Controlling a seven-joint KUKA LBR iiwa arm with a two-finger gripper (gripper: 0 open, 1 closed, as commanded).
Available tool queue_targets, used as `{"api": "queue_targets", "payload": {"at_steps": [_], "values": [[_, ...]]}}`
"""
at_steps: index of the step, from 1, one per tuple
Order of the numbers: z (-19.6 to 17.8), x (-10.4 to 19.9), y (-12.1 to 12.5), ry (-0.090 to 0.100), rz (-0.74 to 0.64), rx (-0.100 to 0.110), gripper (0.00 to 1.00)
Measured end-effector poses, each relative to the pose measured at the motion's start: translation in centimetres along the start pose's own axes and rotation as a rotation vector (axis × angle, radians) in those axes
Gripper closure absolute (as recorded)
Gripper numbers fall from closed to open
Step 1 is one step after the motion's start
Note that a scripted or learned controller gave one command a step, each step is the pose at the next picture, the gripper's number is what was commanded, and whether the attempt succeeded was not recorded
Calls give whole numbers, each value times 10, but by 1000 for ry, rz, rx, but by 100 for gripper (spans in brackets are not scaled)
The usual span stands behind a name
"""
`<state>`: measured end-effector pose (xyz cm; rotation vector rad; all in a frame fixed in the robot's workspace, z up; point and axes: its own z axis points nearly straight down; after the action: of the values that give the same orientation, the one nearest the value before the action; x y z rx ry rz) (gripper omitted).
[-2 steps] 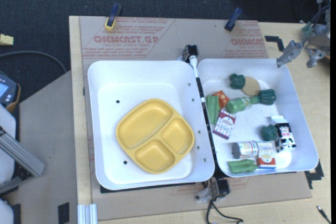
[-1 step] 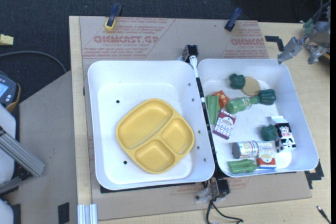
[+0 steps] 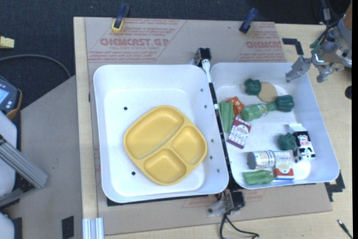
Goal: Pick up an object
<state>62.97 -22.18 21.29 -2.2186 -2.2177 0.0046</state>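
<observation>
camera view: gripper (image 3: 311,67) above the right bin's (image 3: 324,137) far right corner, fingers spread apart, nothing between them; right bin holds green bottle (image 3: 259,111), can (image 3: 269,160), red-white packet (image 3: 239,134), milk carton toy (image 3: 302,145), green peppers; left bin (image 3: 112,120) holds yellow divided plate (image 3: 165,144)

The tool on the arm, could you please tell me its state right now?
Tool: open, holding nothing, poised over the right bin's far right corner.
</observation>
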Motion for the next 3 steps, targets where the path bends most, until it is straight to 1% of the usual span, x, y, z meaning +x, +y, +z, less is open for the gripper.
{"api": "queue_targets", "payload": {"at_steps": [3], "values": [[130, 12, -2, 2, -2, -1, 0]]}}
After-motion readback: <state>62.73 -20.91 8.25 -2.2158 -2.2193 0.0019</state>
